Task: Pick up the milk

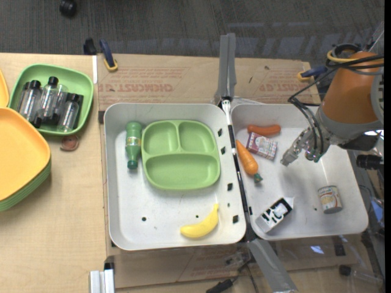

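Note:
The milk [275, 213] is a small black-and-white carton lying on its side at the front left corner of the right bin [351, 224]. My gripper [300, 157] hangs over the middle of that bin, behind and to the right of the milk and well apart from it. Its fingers [288, 157] stand open with nothing between them. The grey arm with its orange band [348, 93] comes in from the right.
The right bin also holds a pink-and-white pack [261, 145], a carrot [246, 157], a sausage [264, 129] and a small can [330, 199]. The left bin [116, 218] holds a green divided plate [181, 154], a green bottle [133, 143] and a banana [201, 224].

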You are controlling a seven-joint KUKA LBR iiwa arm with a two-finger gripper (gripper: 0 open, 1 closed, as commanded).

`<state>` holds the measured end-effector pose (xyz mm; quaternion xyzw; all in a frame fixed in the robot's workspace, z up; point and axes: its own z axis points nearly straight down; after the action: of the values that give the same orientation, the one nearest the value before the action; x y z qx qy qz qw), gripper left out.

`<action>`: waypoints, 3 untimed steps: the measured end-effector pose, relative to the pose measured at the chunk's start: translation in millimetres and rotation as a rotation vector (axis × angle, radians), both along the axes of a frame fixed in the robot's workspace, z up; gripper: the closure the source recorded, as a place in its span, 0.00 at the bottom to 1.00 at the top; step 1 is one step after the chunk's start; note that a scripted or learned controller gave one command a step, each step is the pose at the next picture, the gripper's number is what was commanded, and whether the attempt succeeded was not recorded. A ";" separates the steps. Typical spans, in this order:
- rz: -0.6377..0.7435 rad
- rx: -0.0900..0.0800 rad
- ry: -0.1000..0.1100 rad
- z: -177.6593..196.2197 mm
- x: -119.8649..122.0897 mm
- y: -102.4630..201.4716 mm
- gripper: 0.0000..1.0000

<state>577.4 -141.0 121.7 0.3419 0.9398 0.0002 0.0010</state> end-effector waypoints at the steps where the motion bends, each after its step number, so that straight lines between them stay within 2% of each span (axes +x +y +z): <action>1: 0.225 -0.001 -0.003 -15.8 55.5 16.7 1.00; 2: 0.338 -0.001 -0.003 30.4 62.9 47.9 1.00; 3: 0.413 -0.001 -0.003 70.8 51.8 118.5 1.00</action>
<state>629.2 -22.5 192.5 0.1418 0.9899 0.0004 0.0024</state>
